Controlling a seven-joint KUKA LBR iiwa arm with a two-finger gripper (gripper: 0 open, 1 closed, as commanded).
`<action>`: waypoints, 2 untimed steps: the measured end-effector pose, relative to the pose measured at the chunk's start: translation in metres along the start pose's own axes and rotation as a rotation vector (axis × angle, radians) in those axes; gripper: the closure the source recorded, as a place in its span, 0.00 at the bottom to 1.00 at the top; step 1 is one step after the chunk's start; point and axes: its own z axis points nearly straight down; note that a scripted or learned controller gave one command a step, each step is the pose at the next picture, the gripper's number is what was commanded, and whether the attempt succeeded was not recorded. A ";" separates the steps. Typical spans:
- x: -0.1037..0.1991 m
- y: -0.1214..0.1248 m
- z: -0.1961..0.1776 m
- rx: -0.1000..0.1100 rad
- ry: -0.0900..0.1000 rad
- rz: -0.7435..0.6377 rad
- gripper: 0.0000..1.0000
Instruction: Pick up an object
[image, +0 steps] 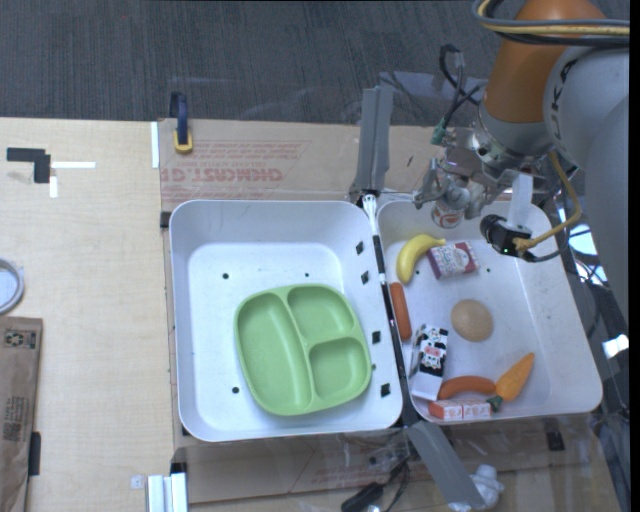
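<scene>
Camera view. The arm (560, 70) reaches in from the right, its orange band above the wrist, and the gripper (452, 205) hangs over the far left corner of the right bin (560, 300). Something small, pale with a red band, a can or cup by its look, sits at the fingertips; whether it is clamped between them, and how wide they stand, I cannot tell under the cables and brackets.

Candidates for the pick all lie in the right bin. A banana (414, 254) and a red-and-white packet (452, 260) lie just below the gripper, near the far edge. A red sausage (401, 308) runs along the left wall. A tan ball (471, 321) sits mid-bin, well apart from its neighbours. At the near edge, a cow-print carton (432, 350), a second sausage (466, 386), a carrot (514, 376) and a flat red box (463, 408) crowd together.

The left bin (190, 330) holds a green tray (303, 348) with three compartments, lying tilted near its middle.

Judged step: closing on the thing in the far corner. To do it well, the fingers should straddle the object squarely and clear of the bin wall, close fully before any lift, and rise straight up so that banana and packet are not dragged along.
</scene>
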 end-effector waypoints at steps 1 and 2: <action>0.035 -0.009 0.002 0.003 -0.002 0.085 1.00; -0.036 -0.107 0.003 0.003 0.000 -0.123 1.00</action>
